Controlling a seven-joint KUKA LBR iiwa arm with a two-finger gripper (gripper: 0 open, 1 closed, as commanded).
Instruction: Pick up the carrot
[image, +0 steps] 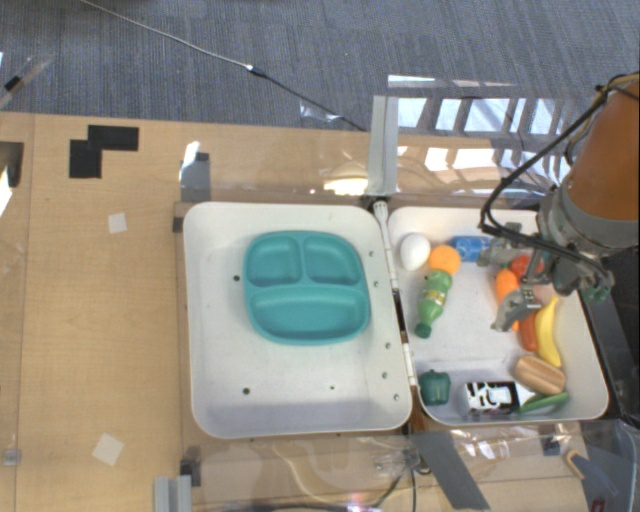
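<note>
Orange carrot (507, 285) beside tool (522, 305)

Left bin (215, 300): holds the plate (305, 286), well left of the fingers (503, 318).
Right bin (460, 345): fingers over it.
Carrot (507, 285): touching the fingers.
Banana (548, 332): just right.
Egg (414, 250): left, behind.

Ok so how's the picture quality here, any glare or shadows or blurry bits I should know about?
In the camera view, bright glare streaks the clear panels behind the bins and the bench edge near the divider post. The teal plate and the left bin are evenly lit, with a soft shadow along the bin's near edge. The gripper over the carrot looks slightly soft, the orange shapes merging.
</note>
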